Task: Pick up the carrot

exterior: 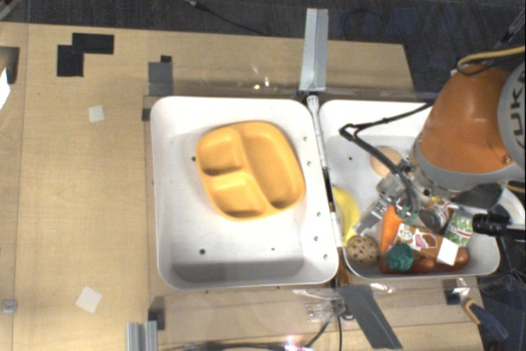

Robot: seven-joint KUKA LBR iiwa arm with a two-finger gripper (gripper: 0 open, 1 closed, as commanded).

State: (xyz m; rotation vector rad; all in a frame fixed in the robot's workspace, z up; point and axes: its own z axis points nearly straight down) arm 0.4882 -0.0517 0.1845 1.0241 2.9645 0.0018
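carrot (389, 227): right bin, front half, lying roughly upright in the frame, orange, partly under the gripper hardware
gripper (400, 204): right over the carrot's upper end, metal parts touching or nearly touching it; can't tell how wide it's open, and can't tell if it has the carrot, since the fingers are lost in the clutter
arm (468, 127): comes in from the right, big orange band above the wrist covers the right bin's back right part; grey ring below the orange
cable (374, 126): black, loops from the arm out over the right bin's back area
right bin (333, 119): white, shallow, crowded along its front edge
cookie (362, 248): round, speckled tan, front left of the right bin, just left of the carrot's lower end
yellow item (346, 207): banana-like, against the right bin's left wall, behind the cookie
teal item (400, 258): small, at the front wall, just right of the cookie, below the carrot
box (417, 239): small printed carton, beside the carrot on its right
green-label item (459, 228): further right, near the front right corner
tan item (387, 158): rounded, behind the gripper, part hidden
left bin (177, 201): white, touching the right bin along the middle divider
tray (249, 168): yellow, three compartments, sits in the middle of the left bin, turned at a slant
bench (74, 201): light wood, black marks at the back left
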